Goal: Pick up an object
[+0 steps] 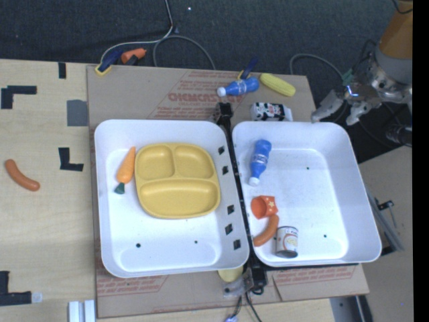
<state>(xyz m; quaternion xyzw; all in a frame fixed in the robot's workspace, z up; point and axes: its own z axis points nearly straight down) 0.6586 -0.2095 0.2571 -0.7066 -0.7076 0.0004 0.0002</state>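
The right bin [335, 180] holds a blue bottle [259, 159] near its left wall, an orange cup [263, 206], a sausage [266, 233] and a small tin can [287, 241] toward its front left. In the left bin [114, 247] lie a yellow divided plate [177, 180] and a toy carrot [125, 167]. My gripper [340, 108] hovers past the right bin's far right corner, outside the bin, its two fingers spread apart with nothing between them.
Behind the bins lie a blue bottle [238, 87], a yellow banana-like toy [277, 84] and a black-and-white item [271, 111]. A sausage [21, 175] rests on the bench at far left. An orange-and-yellow clamp [120, 58] and cables sit at the back.
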